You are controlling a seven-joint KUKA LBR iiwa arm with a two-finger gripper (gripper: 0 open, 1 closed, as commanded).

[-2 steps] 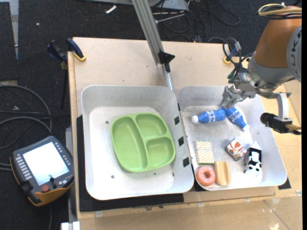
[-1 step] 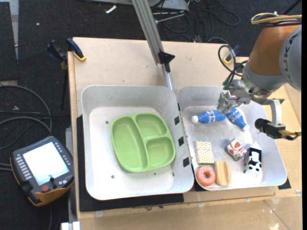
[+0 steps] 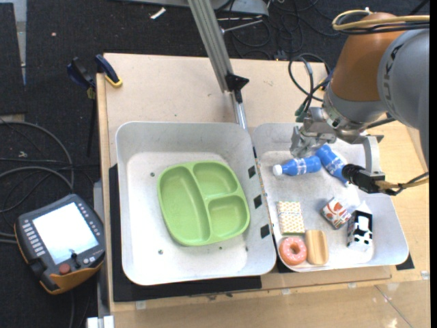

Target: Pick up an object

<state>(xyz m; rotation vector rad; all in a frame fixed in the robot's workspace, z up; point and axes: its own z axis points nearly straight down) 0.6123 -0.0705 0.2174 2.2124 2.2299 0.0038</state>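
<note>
- I am hanging my hand (image 3: 308,144) low over the far end of the right-hand shallow white bin (image 3: 392,248), directly above the blue plastic bottles.
- The blue plastic bottle with the white cap (image 3: 298,167) is lying on its side just under me, cap pointing toward the bin divider; a second blue bottle (image 3: 332,161) is lying crossed against it.
- Hand state: I cannot tell whether it is released or clenched; the wrist is blocking the tips. Nothing is visibly held.
- Judgement: I am positioning here because the capped bottle is the nearest target.
- Risk: the two bottles are touching, so one may roll.
- Other candidates are sitting nearer the front: checked wafer block (image 3: 290,217), pink-frosted doughnut (image 3: 293,250), tan bread roll (image 3: 316,246), small red-and-white carton (image 3: 335,212), black-and-white cow-patterned carton (image 3: 360,229).
- The green three-compartment plastic tray (image 3: 203,201) is occupying the left bin (image 3: 136,149), well apart from me.
</note>
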